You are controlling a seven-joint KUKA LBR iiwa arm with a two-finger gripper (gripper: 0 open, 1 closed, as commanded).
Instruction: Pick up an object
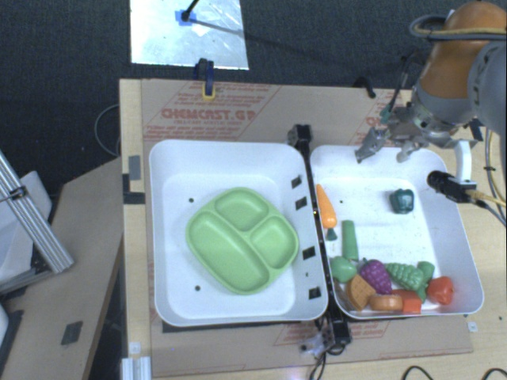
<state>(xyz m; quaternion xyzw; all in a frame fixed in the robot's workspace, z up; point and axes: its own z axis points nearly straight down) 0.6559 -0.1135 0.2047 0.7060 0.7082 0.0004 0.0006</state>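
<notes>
The surface (238, 101) carries two shallow white bins side by side. The left bin (174, 212) holds a green divided plate (242, 240) lying flat near its middle. The right bin (451, 236) holds a scatter of toy food: an orange carrot (325, 206) lies against its left wall, a green pepper (402, 201) sits alone toward the upper right, and a heap crowds the near edge, with a purple bunch of grapes (375, 275), a green cucumber (349, 239) just above it, a bumpy green vegetable (405, 275) and a red tomato (440, 290) at the near right corner. The grey arm (463, 62) reaches in from the right, and its hand (388, 146) hangs over the far edge of the right bin with its two fingers spread apart, nothing between them, well apart from the pepper and the heap.
</notes>
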